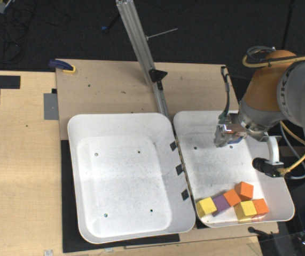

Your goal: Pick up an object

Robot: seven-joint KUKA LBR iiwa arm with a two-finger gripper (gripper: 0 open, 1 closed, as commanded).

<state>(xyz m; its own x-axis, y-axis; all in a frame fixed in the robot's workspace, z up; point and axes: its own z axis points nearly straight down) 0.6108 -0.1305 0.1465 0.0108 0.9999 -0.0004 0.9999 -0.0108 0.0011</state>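
Note:
Several small blocks lie clustered at the near end of the right bin: a yellow block, a purple block, an orange block, another orange block, a yellow block and an orange block. My gripper hangs over the far half of the right bin, well away from the cluster. Nothing shows between its fingers.
The left bin sits beside the right one, with black clips along the shared edge. A slanted metal rail rises behind the bins. A black cable plug hangs off the arm at the right.

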